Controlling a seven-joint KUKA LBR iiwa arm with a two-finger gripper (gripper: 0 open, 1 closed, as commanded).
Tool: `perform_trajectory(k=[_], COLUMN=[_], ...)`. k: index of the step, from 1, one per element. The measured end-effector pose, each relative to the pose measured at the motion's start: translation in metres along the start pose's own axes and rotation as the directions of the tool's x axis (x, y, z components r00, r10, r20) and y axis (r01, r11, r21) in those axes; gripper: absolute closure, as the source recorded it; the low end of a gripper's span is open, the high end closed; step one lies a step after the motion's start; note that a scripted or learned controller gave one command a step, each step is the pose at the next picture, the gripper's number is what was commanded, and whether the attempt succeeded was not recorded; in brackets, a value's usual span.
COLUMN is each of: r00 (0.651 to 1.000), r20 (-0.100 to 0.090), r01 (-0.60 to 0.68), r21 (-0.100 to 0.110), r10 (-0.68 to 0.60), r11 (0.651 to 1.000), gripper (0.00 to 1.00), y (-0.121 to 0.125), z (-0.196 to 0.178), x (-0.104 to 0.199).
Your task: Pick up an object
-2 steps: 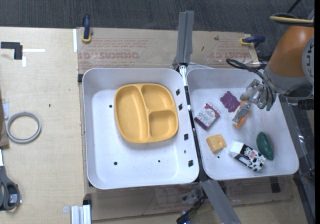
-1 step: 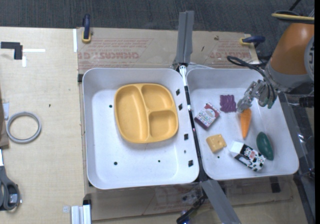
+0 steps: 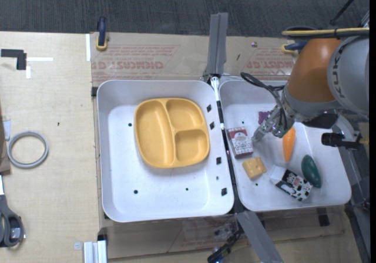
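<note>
The right bin [image 3: 329,197] holds several small objects. A red and white packet [image 3: 239,141] lies at its left wall, with a yellow block [image 3: 254,168] just below it. An orange carrot-shaped piece [image 3: 288,144] stands in the middle, a dark green oval piece [image 3: 311,171] lies to its right, and a black and white patterned box [image 3: 294,184] sits near the front. My gripper [image 3: 267,131] hangs low in this bin between the packet and the orange piece. A small purple object [image 3: 264,117] peeks out beside it, partly hidden by the wrist.
The left bin [image 3: 117,185] carries a yellow divided plate [image 3: 171,132]. On the bench to the left lie a grey ring [image 3: 26,149] and scissors [image 3: 10,226]. The divider between the bins [image 3: 223,138] runs close to the packet.
</note>
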State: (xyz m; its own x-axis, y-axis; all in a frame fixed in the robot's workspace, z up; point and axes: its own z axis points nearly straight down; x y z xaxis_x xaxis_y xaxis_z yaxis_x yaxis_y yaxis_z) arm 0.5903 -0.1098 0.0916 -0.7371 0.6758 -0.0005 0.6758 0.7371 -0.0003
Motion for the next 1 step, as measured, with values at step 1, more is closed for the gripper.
perform_trajectory(k=[1], r00=[1.0], r20=[0.009], r01=[-0.005], r21=[0.002], r10=[0.005], r11=[1.0], gripper=[0.0], y=[-0.0035], z=[-0.0017], x=[-0.004])
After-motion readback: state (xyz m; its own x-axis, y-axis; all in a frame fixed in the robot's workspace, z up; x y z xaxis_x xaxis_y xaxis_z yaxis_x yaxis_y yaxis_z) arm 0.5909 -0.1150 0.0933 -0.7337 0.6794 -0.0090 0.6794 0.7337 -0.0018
